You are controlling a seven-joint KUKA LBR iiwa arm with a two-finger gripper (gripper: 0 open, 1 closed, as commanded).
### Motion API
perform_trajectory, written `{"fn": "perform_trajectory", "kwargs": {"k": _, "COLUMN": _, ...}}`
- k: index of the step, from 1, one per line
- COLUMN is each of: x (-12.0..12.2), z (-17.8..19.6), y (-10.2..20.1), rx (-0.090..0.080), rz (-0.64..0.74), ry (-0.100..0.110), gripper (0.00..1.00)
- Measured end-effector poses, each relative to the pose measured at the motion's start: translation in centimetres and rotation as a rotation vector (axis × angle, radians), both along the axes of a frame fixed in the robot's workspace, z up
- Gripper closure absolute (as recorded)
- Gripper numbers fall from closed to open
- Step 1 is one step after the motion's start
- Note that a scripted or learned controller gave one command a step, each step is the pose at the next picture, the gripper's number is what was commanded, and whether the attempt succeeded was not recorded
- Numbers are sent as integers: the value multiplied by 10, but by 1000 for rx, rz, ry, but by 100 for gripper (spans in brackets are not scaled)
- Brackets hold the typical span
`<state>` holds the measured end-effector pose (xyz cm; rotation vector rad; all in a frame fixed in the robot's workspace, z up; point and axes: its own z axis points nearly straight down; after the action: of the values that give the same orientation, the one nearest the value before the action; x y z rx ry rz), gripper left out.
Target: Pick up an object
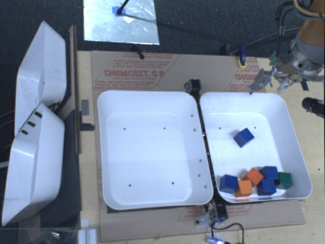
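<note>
A blue cube (244, 136) lies alone near the middle of the right bin (292, 123). Along that bin's front wall sits a cluster of cubes: a blue one (229, 183), two orange ones (254, 176) (245, 187), two more blue ones (270, 173) (265, 187) and a green one (285, 180). My gripper (267, 87) hangs above the right bin's far rim, well behind the lone blue cube. Its two fingers are spread open with nothing between them.
The left bin (147, 94) adjoins the right one, with a black clip (193, 85) at their shared far corner. Spare white tubs (35, 126) lean at the far left. A shiny metal sheet (120, 14) lies behind the bench. A small clamp (242, 60) stands on the cardboard's back edge.
</note>
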<state>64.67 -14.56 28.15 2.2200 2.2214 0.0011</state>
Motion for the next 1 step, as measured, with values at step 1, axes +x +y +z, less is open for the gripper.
{"fn": "perform_trajectory", "kwargs": {"k": 1, "x": -15, "z": -143, "y": 6, "rx": 2, "rz": 0, "ry": 11, "gripper": 0}}
